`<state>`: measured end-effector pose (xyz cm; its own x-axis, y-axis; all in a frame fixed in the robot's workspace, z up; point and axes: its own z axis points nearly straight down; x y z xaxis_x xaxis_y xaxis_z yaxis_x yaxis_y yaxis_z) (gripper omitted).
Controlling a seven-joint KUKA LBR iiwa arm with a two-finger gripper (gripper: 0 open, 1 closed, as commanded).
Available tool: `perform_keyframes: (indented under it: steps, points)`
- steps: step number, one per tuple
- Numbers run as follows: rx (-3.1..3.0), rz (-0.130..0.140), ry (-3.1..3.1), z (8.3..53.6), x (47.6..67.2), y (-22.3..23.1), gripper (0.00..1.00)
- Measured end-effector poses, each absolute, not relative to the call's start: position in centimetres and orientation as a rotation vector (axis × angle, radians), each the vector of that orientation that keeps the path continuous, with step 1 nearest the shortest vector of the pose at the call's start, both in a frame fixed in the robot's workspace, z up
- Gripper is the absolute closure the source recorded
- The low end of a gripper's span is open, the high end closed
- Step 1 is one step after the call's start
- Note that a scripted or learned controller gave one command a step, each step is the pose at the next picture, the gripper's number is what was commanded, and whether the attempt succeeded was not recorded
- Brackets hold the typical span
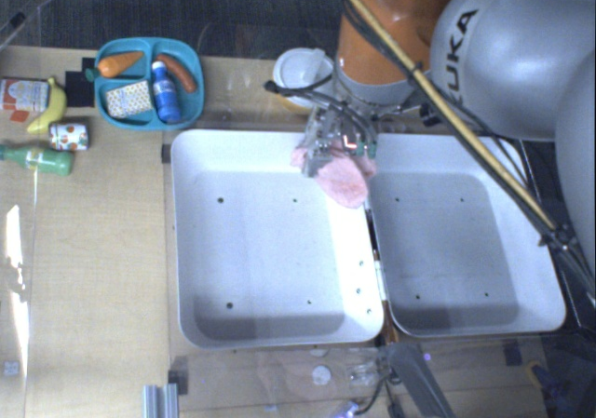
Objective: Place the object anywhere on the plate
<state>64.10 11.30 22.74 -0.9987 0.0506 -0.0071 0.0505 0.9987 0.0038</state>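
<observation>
A large grey arm (521,53) with an orange band reaches in from the right and hangs over the far edge of the table (84,267), above the seam where 2 shallow white bins meet. The left bin (270,258) and the right bin (466,258) sit side by side and both floors look bare.

The end effector (337,144) points down at the far right corner of the left bin. A soft pink object (343,180), the thing to be placed, hangs directly beneath it, and its upper edge appears pinched between the fingers, so the end effector seems closed on it. The object looks lifted off the bin floor, though the slant of the view makes its height hard to judge.

At the far left corner of the table sits a blue divided plate (191,67) holding toy food, well apart from the object. A white cup (300,72) stands at the far edge.

Judging progress: the pickup looks done; carrying the object to the plate and releasing it remain.

The fingertips are partly hidden by cables and the object's shape is blurred.
</observation>
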Motion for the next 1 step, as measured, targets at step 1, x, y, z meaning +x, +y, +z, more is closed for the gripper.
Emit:
perform_keyframes:
  steps: [1]
  points:
    - [-0.007, 0.006, 3.134, 21.82, 64.94, 16.34, 1.0]
